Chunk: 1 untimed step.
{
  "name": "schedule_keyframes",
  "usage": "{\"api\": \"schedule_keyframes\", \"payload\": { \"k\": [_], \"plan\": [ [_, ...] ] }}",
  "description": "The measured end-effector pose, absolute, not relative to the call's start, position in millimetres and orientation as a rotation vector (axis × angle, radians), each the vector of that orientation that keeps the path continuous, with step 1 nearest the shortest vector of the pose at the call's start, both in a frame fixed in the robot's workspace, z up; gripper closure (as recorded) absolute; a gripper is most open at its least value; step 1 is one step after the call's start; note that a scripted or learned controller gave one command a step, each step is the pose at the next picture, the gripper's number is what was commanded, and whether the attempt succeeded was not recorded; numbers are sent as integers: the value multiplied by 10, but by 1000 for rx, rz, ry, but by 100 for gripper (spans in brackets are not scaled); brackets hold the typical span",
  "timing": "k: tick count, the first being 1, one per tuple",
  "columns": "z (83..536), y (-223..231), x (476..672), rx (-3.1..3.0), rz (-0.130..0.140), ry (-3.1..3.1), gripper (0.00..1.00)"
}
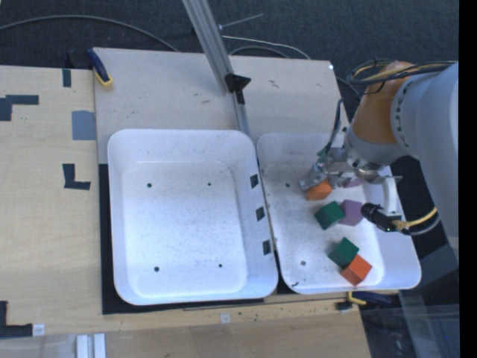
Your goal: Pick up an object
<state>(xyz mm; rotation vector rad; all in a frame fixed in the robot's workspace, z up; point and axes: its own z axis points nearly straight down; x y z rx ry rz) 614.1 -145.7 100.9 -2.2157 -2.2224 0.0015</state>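
Two shallow white bins sit side by side on the table (171, 88). The right bin (287, 162) contains an orange block (319, 191), a green block (329, 215), a purple block (352, 212), and nearer its front corner a dark green block (343, 250) touching a second orange block (356, 269). The claw (322, 179) sits directly over the first orange block; whether it grips the block cannot be told. The left bin (119, 155) lies just beside.

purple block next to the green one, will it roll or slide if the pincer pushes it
Purple block looks flat-faced, so it likely slides rather than rolls. It seems rigid and small, probably light. It touches a green block, so a push could shift both.
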Motion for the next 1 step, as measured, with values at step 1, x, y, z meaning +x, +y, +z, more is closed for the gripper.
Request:
{"api": "schedule_keyframes", "payload": {
  "k": [1],
  "plan": [
    [1091, -1450, 6136, -2212, 3, -2222, 100]
  ]
}}
